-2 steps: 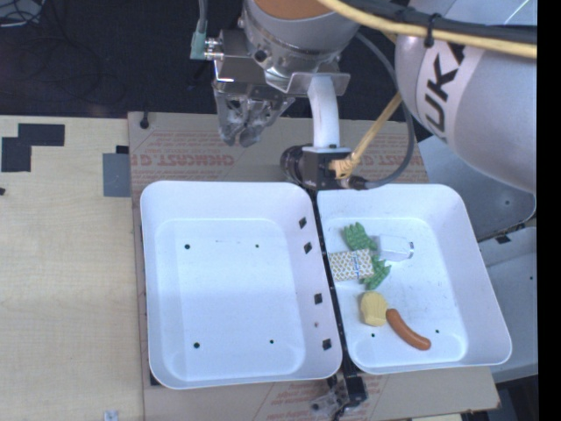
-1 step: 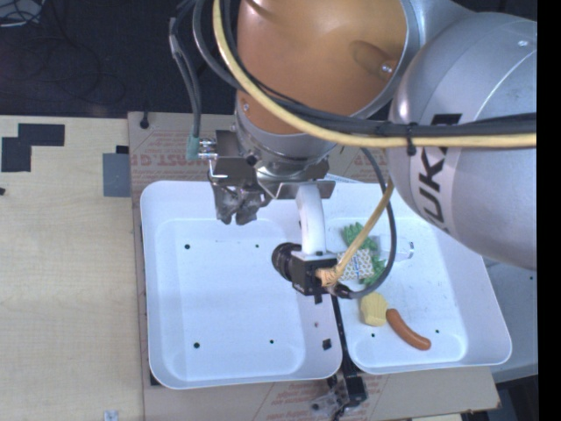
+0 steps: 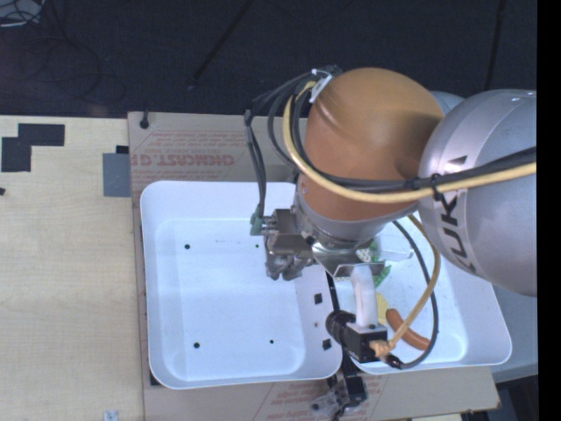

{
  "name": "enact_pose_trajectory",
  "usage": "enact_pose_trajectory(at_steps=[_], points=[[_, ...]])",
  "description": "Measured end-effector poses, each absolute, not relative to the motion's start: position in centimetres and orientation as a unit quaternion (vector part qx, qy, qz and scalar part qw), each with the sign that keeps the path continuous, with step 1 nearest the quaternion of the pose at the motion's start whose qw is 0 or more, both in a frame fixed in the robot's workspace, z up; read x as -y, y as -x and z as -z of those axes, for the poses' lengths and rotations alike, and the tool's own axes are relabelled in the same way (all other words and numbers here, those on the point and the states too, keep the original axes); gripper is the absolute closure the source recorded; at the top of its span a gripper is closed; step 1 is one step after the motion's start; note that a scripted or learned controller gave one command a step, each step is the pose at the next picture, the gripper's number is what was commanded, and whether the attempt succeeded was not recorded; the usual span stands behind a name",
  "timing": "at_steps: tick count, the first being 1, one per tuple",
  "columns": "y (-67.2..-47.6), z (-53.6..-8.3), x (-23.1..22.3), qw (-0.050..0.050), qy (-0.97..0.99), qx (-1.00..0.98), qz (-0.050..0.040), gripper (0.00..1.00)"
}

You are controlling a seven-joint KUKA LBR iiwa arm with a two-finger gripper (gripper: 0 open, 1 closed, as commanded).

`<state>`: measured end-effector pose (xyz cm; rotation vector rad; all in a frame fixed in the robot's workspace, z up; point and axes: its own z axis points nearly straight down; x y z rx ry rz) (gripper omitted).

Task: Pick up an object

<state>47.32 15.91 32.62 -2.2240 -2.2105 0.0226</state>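
A: Where do we see the gripper [image 3: 282,261]?

B: Over the left bin [image 3: 166,235], near that bin's two o'clock corner, just beside the rim where the two bins meet. The orange band [image 3: 368,139] of the arm [image 3: 491,191] bulks above it at one o'clock.

A: Can we say how wide it stands, or whether it has anything?

B: We cannot tell. We look down on its grey body, and whatever lies under it is hidden from us.

A: And the things to pick?

B: We find them in the right bin [image 3: 478,345], at four o'clock from the gripper and apart from it. A green thing [image 3: 379,273] lies half under the wrist, and a yellow thing [image 3: 381,305] sits just at its six o'clock. An orange curved piece [image 3: 412,333] lies nearer the bin's front wall. We cannot make out what any of them is.

A: What room do we have?

B: From the gripper toward eight o'clock the left bin's white floor lies open, marked by four small dark dots [image 3: 187,246]. Its walls rise at nine and six o'clock. Both bins sit on a cardboard sheet [image 3: 193,152], and the pale worktop [image 3: 61,279] spreads beyond it at nine o'clock. The arm covers much of the right bin.
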Motion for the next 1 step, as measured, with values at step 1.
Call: enact_pose_trajectory(at_steps=[1], points=[[-50.43, -43.22, -21.07, -0.002, 0.705, 0.709, 0.0039, 1.0]])
